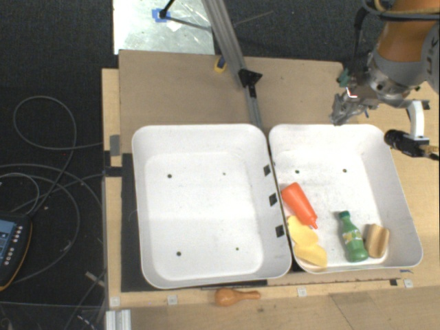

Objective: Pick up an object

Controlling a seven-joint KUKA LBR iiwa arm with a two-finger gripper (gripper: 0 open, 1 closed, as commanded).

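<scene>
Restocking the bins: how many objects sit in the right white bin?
4, all near its front edge: an orange carrot-shaped toy, a yellow banana-like toy, a green plastic bottle and a tan bread-like piece in the right white bin. None looks hidden.

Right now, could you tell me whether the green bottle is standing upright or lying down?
Lying down. The green bottle rests on its side on the floor of the right bin, cap towards the far end, beside a tan object.

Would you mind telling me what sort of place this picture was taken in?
Most likely a robotics lab set up for grasping trials. A grey and orange robot arm with its claw hangs over two white bins on a cardboard-topped bench, toy items such as an orange bottle lie in one, and loose cables trail across the floor.
</scene>
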